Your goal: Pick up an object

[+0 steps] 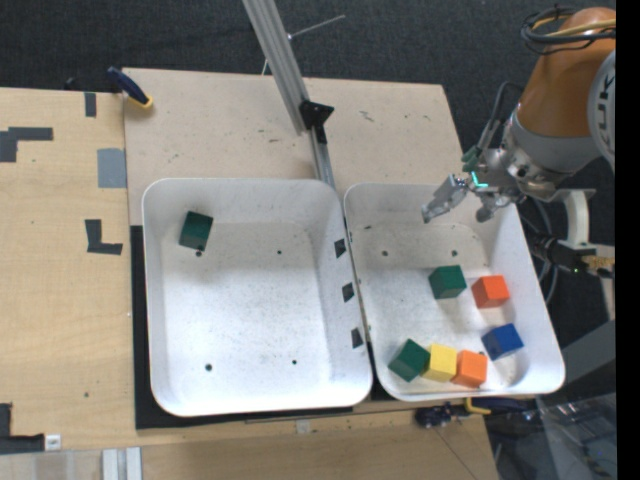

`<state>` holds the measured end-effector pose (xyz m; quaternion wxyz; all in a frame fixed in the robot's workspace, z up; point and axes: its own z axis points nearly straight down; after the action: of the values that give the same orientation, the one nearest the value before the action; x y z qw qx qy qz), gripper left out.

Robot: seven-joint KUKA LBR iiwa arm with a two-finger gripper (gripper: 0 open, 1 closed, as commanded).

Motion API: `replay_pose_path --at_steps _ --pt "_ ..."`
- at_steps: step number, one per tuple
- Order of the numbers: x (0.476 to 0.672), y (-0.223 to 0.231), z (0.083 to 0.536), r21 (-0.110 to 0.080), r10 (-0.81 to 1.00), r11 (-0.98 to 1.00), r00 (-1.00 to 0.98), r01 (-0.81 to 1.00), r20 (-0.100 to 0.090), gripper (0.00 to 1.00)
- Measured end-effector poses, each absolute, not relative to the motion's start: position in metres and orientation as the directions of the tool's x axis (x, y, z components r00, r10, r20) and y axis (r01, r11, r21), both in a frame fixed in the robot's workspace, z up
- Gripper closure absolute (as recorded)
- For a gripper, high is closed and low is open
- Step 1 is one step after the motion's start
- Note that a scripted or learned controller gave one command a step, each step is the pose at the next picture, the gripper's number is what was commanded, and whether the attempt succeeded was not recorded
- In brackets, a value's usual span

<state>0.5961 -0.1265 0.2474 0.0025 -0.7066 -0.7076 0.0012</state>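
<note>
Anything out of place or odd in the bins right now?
One dark green cube sits alone in the left bin, while the other six cubes lie in the right bin. Nothing looks spilled or damaged.

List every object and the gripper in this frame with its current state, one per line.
gripper: raised over the right bin's far end, nothing visible between its fingers.
dark green block: resting alone in the left bin.
green block: resting mid right bin.
orange block: resting just right of it.
blue block: resting near the right wall.
green, yellow, orange row: lying side by side, touching, by the near wall.
</note>
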Motion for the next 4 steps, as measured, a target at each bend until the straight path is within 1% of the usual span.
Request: replay_pose_path --at_steps 1,2,3,4 --pt "0.597 -0.126 0.25 -0.001 1.0 0.003 -0.003 1.0 0.001 0.0" --pt "0.599 -0.125 0.186 -0.008 1.0 0.001 -0.001 1.0 0.0 0.0" --pt "0.604 -0.123 0.122 -0.008 1.0 0.002 -0.002 1.0 0.0 0.0" --pt "0.602 -0.122 0.089 -0.006 1.0 0.001 -0.001 1.0 -0.001 0.0"
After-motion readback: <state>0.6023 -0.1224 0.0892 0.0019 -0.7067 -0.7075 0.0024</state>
